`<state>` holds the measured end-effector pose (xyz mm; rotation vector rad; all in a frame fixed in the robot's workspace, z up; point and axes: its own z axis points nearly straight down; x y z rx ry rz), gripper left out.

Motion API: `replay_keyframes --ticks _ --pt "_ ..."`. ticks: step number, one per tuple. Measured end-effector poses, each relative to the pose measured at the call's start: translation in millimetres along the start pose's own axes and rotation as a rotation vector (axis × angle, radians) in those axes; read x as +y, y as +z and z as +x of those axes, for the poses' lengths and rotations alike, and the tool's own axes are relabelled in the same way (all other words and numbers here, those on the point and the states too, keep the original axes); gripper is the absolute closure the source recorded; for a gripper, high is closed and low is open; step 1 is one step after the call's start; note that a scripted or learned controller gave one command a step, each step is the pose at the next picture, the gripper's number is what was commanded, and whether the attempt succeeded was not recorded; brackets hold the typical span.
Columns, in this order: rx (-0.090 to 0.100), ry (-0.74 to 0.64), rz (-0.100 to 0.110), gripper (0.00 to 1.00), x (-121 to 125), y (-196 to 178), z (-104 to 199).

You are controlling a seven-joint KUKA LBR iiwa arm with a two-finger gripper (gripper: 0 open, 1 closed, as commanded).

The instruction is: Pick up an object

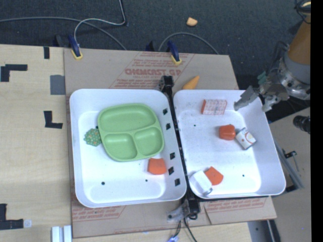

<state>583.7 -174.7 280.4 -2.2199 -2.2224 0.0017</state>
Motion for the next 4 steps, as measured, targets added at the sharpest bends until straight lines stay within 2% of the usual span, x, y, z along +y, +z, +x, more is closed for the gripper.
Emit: replay_keyframes --ticks 1,2,3,4 --pt "-0.001 -0.001 -0.010 0.00 -5 157 -10" --pt "-0.001 -0.001 -0.004 0.00 37 194 4" --pt "-0.003 -0.001 -0.007 1.00 37 184 3" --pt "0.001 -0.002 -0.002 1.00 43 96 91"
